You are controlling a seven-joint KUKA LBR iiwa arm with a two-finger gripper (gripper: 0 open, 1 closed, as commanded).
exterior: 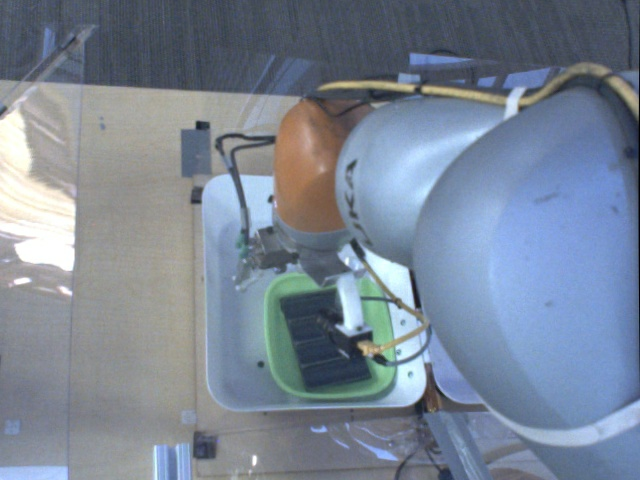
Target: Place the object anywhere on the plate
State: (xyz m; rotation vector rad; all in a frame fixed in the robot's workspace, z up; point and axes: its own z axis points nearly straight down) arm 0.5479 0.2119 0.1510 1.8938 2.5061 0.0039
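Now at the bench: a pale wooden bench (100,268) bears a white bin (225,298); a corner of a second white bin (452,384) peeks out under the arm at lower right.
Arm: a grey arm (500,218) reaches in from the right and covers much of the view, its orange band (310,168) over the first bin's upper part.
Gripper: the gripper (248,263) points down and to the left over bare bin floor, just beside the plate's upper left corner and off the plate itself.
Claw state: I cannot tell whether it is released or clenched, as the wrist hides most of it and what shows is small and blurred.
Plate: a green plate (275,340) with rounded corners and a raised rim lies flat in the lower right part of the first bin, partly under the wrist.
Object: I cannot tell where the object lies, neither in the claw nor on the plate's bare green rim.
Bin fittings: a small grey bracket (196,150) sits on the bench at the bin's upper left corner.
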